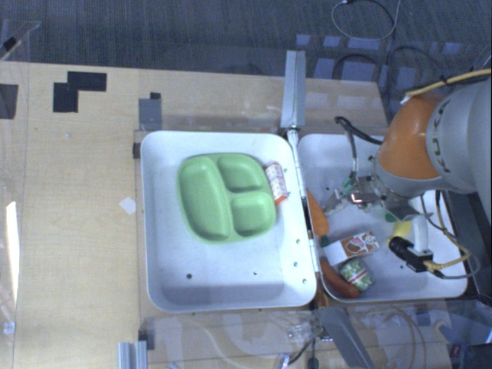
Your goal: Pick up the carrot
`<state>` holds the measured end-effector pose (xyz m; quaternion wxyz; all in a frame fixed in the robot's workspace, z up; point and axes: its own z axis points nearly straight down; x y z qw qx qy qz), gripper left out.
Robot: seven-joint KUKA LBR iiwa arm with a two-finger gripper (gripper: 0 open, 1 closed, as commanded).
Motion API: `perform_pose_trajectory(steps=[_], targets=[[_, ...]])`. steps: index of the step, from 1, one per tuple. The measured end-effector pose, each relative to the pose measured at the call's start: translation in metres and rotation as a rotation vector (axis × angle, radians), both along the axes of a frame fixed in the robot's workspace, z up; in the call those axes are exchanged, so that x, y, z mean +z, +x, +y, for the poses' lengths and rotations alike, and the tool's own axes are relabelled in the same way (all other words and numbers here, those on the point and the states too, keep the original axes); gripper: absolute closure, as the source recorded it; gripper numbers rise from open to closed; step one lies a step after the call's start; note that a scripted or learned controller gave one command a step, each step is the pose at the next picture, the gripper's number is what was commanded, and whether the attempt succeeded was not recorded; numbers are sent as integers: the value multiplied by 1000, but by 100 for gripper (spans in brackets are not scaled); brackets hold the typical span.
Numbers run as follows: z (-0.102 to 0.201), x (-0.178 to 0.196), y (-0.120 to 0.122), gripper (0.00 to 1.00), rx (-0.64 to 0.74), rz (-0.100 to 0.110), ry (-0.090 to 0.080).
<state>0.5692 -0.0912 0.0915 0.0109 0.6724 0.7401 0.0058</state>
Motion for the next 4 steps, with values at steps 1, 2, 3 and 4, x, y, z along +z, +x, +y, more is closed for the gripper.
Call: perform_pose_trajectory(steps=[1,2,3,4], targets=[[-3,1,-12,0,276,-2,-8],[-6,1,-65,0,269,-1,-6],[-66,100,-80,0,353,19,-1],[-24,16,-79,0,84,18,5]])
